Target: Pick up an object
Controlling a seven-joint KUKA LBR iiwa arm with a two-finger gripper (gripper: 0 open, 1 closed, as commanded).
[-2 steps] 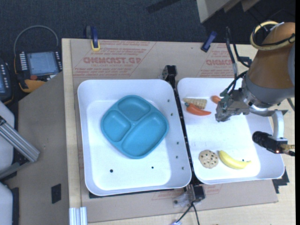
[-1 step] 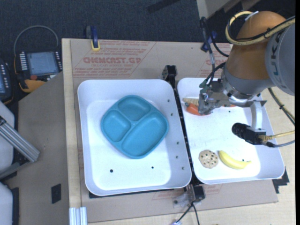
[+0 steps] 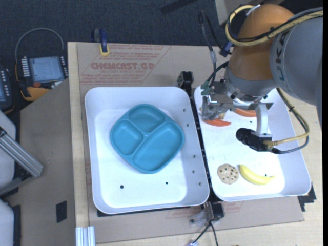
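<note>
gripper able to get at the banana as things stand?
Probably yes. The banana lies bare at the right bin's near end, beside the cookie, nothing over it; the gripper hangs over the far end.

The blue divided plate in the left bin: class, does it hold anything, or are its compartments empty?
Empty. All three compartments of the blue divided plate show bare blue surface; it lies flat in the left bin.

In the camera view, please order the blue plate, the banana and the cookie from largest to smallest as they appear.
1. blue plate, by far the largest
2. banana
3. cookie, somewhat smaller than the banana
</note>
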